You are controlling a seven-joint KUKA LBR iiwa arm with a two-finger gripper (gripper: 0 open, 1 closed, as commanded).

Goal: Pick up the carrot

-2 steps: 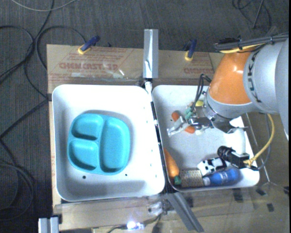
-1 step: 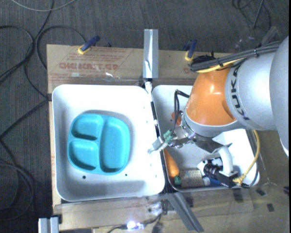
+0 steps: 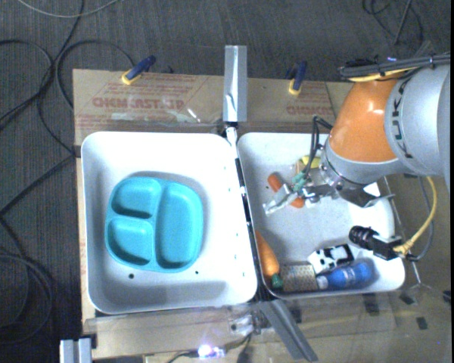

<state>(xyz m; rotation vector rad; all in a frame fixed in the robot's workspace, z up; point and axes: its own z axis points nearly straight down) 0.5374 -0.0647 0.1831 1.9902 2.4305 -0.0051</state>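
Pincer (image 3: 281,200), fingers apart and holding nothing, should drop to the carrot (image 3: 267,256) lying lower centre against the right bin's (image 3: 378,282) left wall, straddling it

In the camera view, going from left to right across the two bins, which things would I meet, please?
Blue divided tray → carrot lying along the right bin's left wall → gripper → blue bottle near the right bin's lower right corner.
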